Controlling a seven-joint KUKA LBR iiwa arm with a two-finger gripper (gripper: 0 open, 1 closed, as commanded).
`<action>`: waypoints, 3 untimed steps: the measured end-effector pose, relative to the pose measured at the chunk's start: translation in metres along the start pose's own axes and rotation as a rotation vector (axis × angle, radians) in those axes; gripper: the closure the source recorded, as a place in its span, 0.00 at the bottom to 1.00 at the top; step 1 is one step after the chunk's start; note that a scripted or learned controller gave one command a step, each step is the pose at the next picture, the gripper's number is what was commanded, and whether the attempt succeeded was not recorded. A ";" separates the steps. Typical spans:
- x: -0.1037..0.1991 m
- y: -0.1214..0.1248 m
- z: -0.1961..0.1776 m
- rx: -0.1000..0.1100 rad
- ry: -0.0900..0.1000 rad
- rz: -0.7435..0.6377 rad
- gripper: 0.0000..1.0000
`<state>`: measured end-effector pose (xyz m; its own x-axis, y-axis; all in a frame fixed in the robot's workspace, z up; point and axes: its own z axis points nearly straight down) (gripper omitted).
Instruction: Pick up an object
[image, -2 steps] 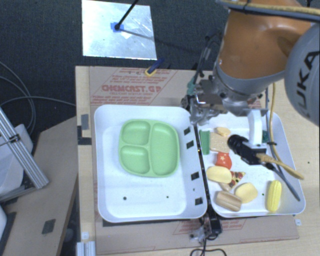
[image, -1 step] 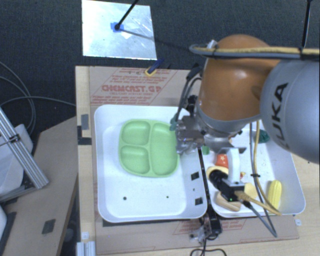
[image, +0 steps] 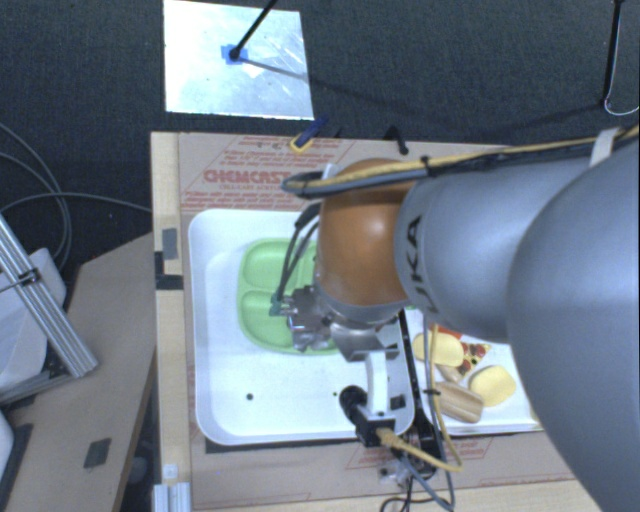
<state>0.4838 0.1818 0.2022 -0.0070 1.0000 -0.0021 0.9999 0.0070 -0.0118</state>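
A light green divided plate (image: 262, 290) lies in the left white bin (image: 215, 330), toward its upper middle. The arm's orange band and wrist cover the plate's right side, and the gripper (image: 300, 322) reaches down at the plate's lower right edge. Its fingertips are hidden under the wrist body. In the right bin lie a yellow rounded piece (image: 440, 349), a pale yellow piece (image: 492, 384) and a tan wooden block (image: 459, 403), all to the right of the gripper.
The big grey arm covers most of the right bin. Both bins rest on a cardboard sheet (image: 240, 170). A shiny foil square (image: 238, 60) lies behind the bench. Metal framing (image: 40, 310) stands at the left.
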 end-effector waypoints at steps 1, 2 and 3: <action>-0.046 0.083 -0.076 -0.025 0.001 0.011 1.00; -0.017 0.067 -0.228 -0.032 0.010 -0.001 1.00; -0.037 0.035 -0.095 0.001 -0.001 0.008 1.00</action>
<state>0.5200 0.1453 0.2969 0.0009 1.0000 -0.0032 0.9999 -0.0009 -0.0130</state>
